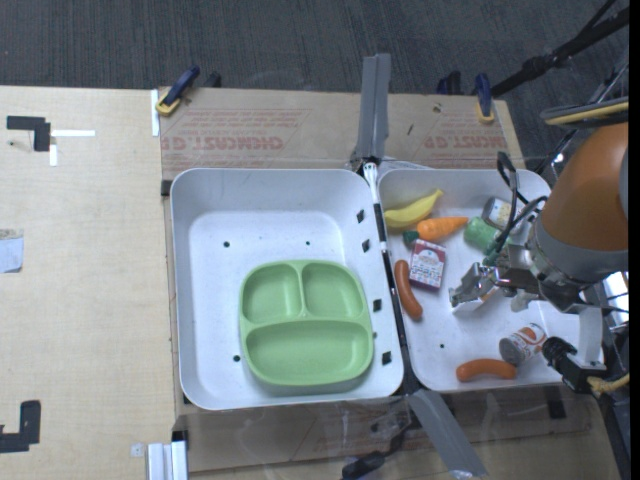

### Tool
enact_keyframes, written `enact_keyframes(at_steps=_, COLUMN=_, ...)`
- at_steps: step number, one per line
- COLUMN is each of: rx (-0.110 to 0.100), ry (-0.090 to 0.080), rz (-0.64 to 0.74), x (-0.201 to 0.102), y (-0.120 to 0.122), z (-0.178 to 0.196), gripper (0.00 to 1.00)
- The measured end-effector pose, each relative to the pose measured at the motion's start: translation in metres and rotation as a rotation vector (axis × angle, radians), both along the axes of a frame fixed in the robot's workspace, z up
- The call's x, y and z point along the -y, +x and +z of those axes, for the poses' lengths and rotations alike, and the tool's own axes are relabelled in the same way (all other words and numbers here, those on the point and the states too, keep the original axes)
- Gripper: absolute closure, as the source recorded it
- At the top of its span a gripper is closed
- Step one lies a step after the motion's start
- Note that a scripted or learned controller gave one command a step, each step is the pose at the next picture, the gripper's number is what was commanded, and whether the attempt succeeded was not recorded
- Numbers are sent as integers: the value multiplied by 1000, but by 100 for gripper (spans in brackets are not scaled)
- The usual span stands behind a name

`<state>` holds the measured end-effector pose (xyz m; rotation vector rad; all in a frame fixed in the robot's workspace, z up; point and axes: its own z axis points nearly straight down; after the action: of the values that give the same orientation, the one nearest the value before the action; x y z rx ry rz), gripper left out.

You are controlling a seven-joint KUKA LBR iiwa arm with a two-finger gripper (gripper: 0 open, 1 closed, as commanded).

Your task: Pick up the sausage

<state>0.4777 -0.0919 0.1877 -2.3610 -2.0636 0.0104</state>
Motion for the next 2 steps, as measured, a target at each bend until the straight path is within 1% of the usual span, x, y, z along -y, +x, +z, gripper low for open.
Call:
enact_keyframes(at_steps=1, rx=2, ry=2, rz=102, x=2, y=-1, z=-100, gripper=0)
enact_keyframes(at_steps=2, rx=4, ry=2, rz=225, x=82, y=-1, z=-62, gripper=0)
